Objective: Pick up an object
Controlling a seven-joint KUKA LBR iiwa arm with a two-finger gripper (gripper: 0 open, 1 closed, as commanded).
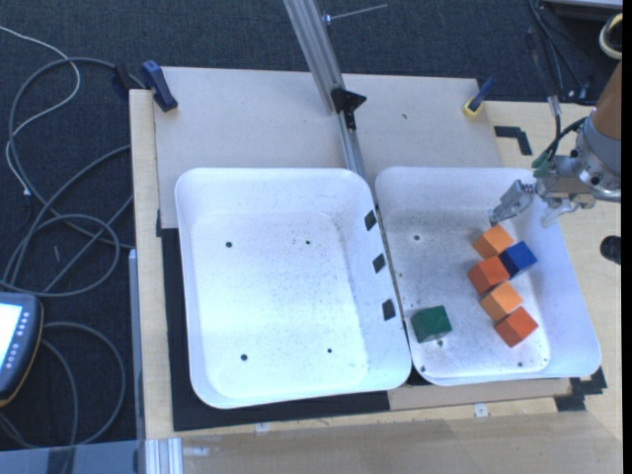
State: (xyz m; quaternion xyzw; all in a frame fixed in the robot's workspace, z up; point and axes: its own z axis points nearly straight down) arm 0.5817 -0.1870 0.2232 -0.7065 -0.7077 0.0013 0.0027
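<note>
Your pincer (530, 205) hangs over the upper right part of the right bin (444, 363), reaching in from the right edge. Its two fingers stand spread apart with nothing between them; one fingertip (509, 203) points down-left toward the blocks.

Just below that fingertip you see a cluster of blocks along the right side of this bin. An orange block (494, 239) lies at the top, close to the pincer but apart from it. A blue block (518, 258) sits beside it on the right, and a darker orange block (488, 274) just below it, the three seeming to touch. Below them come another orange block (503, 300) and a red-orange block (515, 326), running down toward the bin's lower right corner.

A green block (431, 323) sits by itself near the bin's lower left, well apart from the cluster.

The left bin (197, 196) lies beside it on the surface (247, 117), and a metal pole (308, 28) slants up from between the two bins.
</note>
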